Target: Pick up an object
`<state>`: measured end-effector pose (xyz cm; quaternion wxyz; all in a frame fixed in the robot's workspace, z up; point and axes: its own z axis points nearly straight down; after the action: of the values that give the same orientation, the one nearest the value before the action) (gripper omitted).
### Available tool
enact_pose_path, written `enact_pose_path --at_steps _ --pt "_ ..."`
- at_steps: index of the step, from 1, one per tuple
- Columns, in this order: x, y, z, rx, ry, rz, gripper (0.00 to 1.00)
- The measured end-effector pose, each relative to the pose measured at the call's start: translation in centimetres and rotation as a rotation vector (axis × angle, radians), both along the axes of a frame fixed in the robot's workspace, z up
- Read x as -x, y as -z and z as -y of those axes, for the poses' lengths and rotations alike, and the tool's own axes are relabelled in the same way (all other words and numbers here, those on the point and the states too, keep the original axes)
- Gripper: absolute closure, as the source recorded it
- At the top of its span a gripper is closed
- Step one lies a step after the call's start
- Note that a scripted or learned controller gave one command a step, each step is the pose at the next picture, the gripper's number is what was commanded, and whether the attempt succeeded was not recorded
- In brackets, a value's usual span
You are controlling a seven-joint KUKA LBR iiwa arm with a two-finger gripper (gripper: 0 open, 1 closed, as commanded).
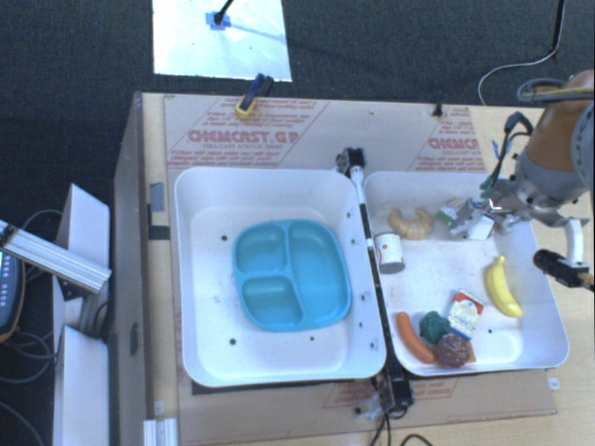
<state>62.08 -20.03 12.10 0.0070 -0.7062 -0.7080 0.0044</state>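
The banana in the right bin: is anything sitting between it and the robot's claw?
Nothing visible does. The banana lies alone on bare bin floor, and the gripper hovers over the bin's far end beside a small green and white item.

Bright, even overhead light. The white bins [279, 193] nearly wash out, with soft faint shadows inside their walls. The floor patch [221, 26] at 12 o'clock glares. The picture is slightly soft and grainy; the arm [558, 147] at 3 o'clock is blurred.

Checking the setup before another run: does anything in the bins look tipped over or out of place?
The small white cup lies on its side against the divider in the right bin. The blue tray sits slightly askew in the left bin.
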Motion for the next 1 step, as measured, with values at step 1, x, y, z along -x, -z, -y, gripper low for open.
enact_pose_path --at_steps 1 --pt "4.19 3.61 0.58 0.004 -0.001 0.018 0.00"
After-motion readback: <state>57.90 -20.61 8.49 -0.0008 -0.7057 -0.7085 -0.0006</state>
